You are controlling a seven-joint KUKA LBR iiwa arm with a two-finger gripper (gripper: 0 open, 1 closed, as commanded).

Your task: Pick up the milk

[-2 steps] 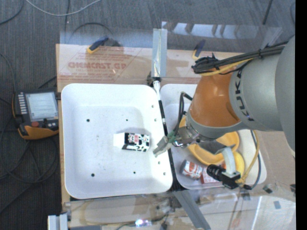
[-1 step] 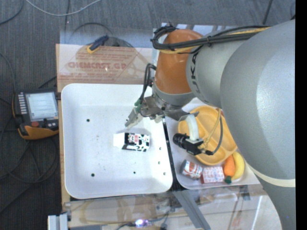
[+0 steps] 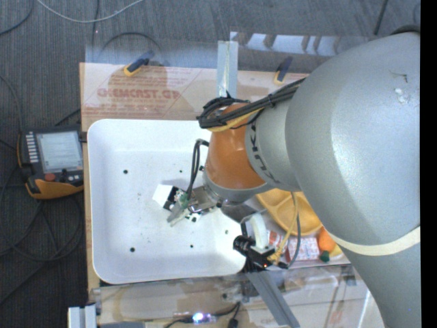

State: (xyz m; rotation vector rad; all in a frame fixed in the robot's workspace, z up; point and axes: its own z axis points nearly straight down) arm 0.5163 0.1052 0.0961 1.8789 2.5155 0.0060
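Grey carpet strewn with cables surrounded the bench, on which a shallow white plastic bin sat on a brown cardboard-like sheet. Over it reached the grey KUKA arm with its orange wrist band, and its two-finger gripper hung low over the middle of the bin floor, tips pointing toward the left of the view.

A small white box-shaped carton, which I took to be the milk, lay on the bin floor just beyond and slightly above the gripper tips as seen in the view, close against them; whether it touched them could not be told. It did not sit between the jaws. How the jaws stood, apart or together, could not be made out either, since the tip was small and cluttered with cable and dark fittings.

By my judgement the step in hand was the approach to the grasp: the tool was down at the carton, but no hold was visible. The next move would call for the jaws to be spread and brought to either side of the carton, then closed and lifted, without nudging the light box away across the smooth floor.

Behind the jaws, under the arm, lay a yellow dish-like object and a small orange fruit-like item.
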